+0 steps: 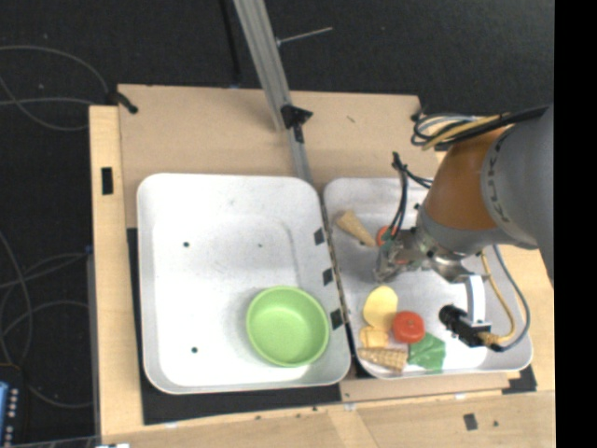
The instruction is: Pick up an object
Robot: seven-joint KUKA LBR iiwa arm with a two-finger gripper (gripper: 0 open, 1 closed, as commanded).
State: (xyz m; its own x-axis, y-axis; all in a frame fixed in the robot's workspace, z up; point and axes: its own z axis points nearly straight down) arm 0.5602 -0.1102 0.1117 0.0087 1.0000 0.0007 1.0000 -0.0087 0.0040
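Toward the near right corner of the left bin (187, 213) sits a green bowl (287, 326), upright and alone, well apart from the arm. Across the divider, the right bin (359, 199) holds the remaining candidates for picking. A tan wooden piece (354, 227) lies near that bin's far left corner. Along the near edge, a cluster runs left to right: a waffle-patterned piece (384, 357) at the near left corner, a yellow lemon-shaped object (380, 304) just above it, a red round object (408, 326) touching the yellow one's right side, and a green leaf-like piece (427, 352) beside the red one.

Progress, as judged: the pick is not yet done. Every object rests on a bin floor, and nothing is seen lifted or carried.

The arm (485, 185) reaches in from the bench's right edge, its orange band above the wrist, and bends downward over the middle of the right bin. The gripper (390, 261) hangs low between the tan wooden piece and the yellow lemon-shaped object, near both. Whether the claw is wide, narrow, or closed on anything cannot be told, since wrist and cables hide it.
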